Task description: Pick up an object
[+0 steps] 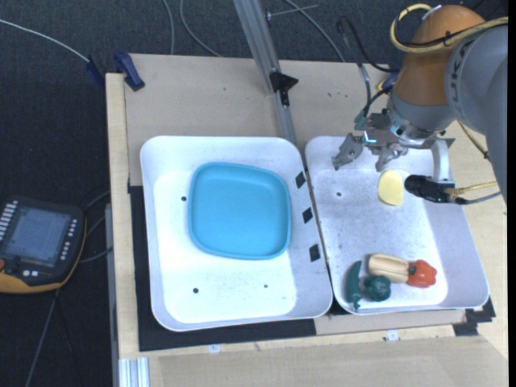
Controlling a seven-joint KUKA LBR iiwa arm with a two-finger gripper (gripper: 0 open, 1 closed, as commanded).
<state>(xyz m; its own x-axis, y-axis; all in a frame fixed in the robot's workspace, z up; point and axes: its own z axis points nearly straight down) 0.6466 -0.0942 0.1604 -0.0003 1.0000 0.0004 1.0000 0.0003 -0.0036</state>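
— Lemon (pixel 391 189): where is it?
— In the right bin (pixel 451 240), far end, just below the gripper (pixel 364 156).
— Jaws?
— Spread apart, holding nothing. Plate (pixel 239 210) sits in the left bin (pixel 165 216).

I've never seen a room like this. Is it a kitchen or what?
Probably not a kitchen. It looks like a robot lab or test bench: a grey and orange robot arm reaches over two white bins, cables trail across the dark floor, and a handheld control pad lies beside the bench.
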